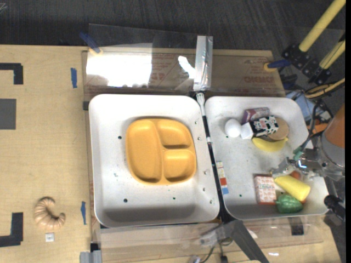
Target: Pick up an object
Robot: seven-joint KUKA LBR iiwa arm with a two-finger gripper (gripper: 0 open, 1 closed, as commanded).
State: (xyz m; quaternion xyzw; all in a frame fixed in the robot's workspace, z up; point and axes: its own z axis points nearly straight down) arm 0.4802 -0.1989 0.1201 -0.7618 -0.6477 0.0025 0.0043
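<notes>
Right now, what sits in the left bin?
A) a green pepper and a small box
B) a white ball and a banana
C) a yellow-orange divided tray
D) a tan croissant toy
C: the yellow-orange divided tray lies alone in the middle of the left bin; the ball, banana, green piece and small box all lie in the right bin, and the croissant toy rests on the bench outside both bins.
</notes>
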